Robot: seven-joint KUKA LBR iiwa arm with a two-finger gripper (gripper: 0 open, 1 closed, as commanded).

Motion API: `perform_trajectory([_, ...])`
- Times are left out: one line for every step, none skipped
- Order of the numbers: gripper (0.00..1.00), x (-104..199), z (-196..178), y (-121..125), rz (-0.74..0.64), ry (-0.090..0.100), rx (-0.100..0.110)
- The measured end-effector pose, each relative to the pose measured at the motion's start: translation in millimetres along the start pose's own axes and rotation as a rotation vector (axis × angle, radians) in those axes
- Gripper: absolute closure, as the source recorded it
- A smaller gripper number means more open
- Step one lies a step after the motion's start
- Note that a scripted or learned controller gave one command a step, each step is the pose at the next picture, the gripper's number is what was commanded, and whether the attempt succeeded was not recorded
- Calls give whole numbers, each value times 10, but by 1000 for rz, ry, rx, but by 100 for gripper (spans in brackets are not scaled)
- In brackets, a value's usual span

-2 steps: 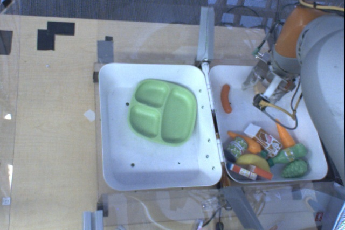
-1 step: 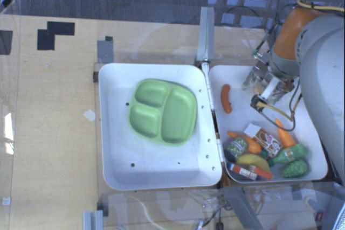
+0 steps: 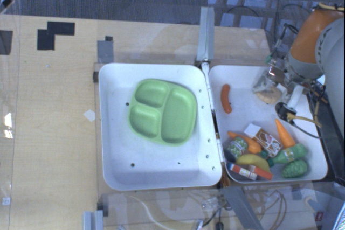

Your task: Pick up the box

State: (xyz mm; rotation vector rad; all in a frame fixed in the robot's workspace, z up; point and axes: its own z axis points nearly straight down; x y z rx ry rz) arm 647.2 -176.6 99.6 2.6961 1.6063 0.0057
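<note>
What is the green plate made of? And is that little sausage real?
The green divided plate looks like smooth matte plastic: one even colour, soft rounded compartments. The sausage seems to be toy plastic too, judging by its uniform orange-red colour and smooth skin, though I can't be sure. Both bins, like the left bin, look like glossy white plastic.

I see the small brown-and-white printed cardboard box (image 3: 262, 138) lying flat in the right-hand white bin (image 3: 245, 86), toward its near end. It sits skewed, white end pointing up-left, brown end touching the orange carrot (image 3: 285, 134), just above the yellow banana (image 3: 253, 160).
</note>
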Motion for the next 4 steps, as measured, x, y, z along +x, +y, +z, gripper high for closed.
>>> perform_trajectory([0, 143, 102, 164, 54, -4, 11])
perform_trajectory([0, 580, 122, -268, 37, 2, -2])
perform_trajectory([100, 593, 7, -259, 35, 5, -3])
perform_trajectory([100, 790, 103, -237, 222, -12, 22])
